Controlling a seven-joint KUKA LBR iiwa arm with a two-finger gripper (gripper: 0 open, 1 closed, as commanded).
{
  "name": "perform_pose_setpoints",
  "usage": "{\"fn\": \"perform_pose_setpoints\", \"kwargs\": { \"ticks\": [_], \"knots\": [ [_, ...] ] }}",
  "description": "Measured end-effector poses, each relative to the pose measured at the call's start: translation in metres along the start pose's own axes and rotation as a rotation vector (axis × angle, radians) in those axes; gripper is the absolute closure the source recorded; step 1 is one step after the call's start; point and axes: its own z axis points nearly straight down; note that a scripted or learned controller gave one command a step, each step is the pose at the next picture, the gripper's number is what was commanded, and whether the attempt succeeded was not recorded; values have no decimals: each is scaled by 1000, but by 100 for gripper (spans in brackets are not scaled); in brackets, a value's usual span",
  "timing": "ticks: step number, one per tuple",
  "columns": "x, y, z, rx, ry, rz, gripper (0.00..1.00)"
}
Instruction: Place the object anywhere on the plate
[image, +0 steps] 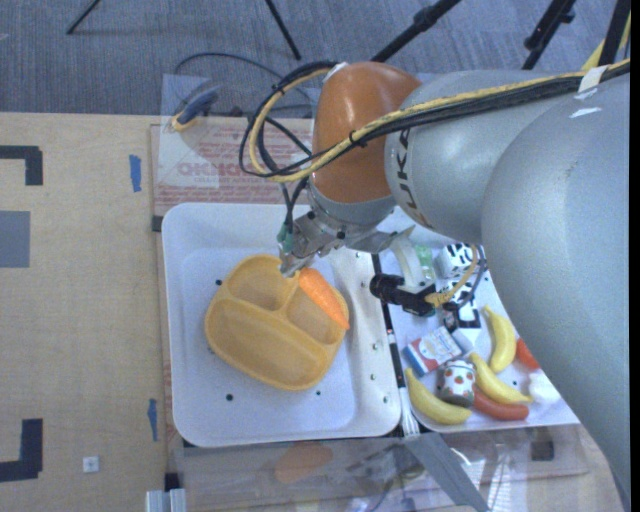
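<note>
The big arm (520, 200) covers much of the right bin (420, 415) and runs off the top and right edges. The gripper (292, 262) is too small to make out. The carrot (325, 295) hides part of the plate (270, 325) rim.

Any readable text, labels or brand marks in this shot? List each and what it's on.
"UK": black letters on the grey robot arm beside its orange band, apparently part of a longer name cut off from view.
Reddish printing on the clear plastic sheet behind the left white bin: too blurred to read.
Small red, white and blue packet in the right bin: print too small to read.
</note>
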Motion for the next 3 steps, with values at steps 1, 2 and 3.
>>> {"fn": "perform_pose_setpoints", "kwargs": {
  "ticks": [1,2,3],
  "knots": [
    [20,8,-1,-2,0,-242,100],
    [13,44,-57,-2,-2,89,100],
    [12,43,-56,4,1,92,0]
  ]
}}
